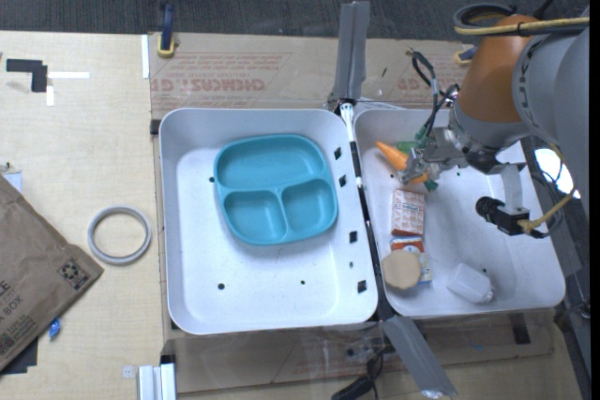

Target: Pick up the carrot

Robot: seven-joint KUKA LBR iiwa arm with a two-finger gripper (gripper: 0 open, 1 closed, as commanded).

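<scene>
The carrot (pixel 391 154) lies in the right bin (pixel 525 295), near that bin's far-left corner, just beside the wall it shares with the left bin (pixel 178 229). Its orange body runs diagonally, with the green top pointing toward the arm (pixel 525 80).

The gripper (pixel 424 166) is positioned directly beside the carrot, at its leafy end, low over the bin floor. The arm reaches in from the carrot's right, which is why the wrist is tilted inward toward the shared wall. Whether the jaws are spread or pinching the carrot cannot be told; cabling and the wrist body cover them.

Other items relative to the carrot:
- A flat packet (pixel 408 213) lies just in front of it, toward the near rim.
- A round tan item (pixel 401 271) sits beyond the packet, nearer the rim.
- A small white object (pixel 469 282) rests well apart, toward the near-right corner.
- A teal divided plate (pixel 277 189) sits in the left bin, across the shared wall.
- A tape ring (pixel 119 233) lies on the tabletop (pixel 75 155), far to the left.

Judgement: the grasp step is in hand. The carrot's closeness to the wall leaves little clearance on that side, so a slip or wall contact is the likely fault.
</scene>
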